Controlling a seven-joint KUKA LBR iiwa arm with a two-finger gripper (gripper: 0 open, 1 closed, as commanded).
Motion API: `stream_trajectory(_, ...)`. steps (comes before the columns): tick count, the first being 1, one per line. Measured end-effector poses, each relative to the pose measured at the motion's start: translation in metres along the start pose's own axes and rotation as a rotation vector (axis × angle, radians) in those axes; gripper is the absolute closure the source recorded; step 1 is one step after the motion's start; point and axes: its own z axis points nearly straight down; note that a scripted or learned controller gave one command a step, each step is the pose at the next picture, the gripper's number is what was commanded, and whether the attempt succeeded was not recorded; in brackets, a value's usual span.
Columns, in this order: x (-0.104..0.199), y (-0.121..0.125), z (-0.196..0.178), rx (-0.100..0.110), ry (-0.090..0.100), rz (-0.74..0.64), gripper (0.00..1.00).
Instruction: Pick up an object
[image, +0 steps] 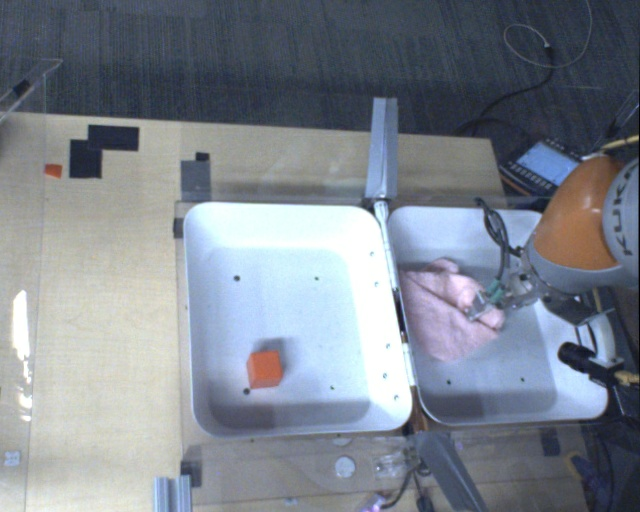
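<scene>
I see the hand down in the right bin, at the right edge of the pink cloth; I cannot tell how it stands. Left of the cloth, an orange block sits in the left bin.

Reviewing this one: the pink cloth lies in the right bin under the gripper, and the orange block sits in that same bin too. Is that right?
Not quite. The camera view shows the orange block in the left bin, alone near its front. The pink cloth does lie in the right bin, with the gripper at its right edge.
</scene>
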Motion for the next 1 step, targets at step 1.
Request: stream_trajectory(1,0.025,0.0948,-0.0692,0.016,0.006,-0.124,1.0)
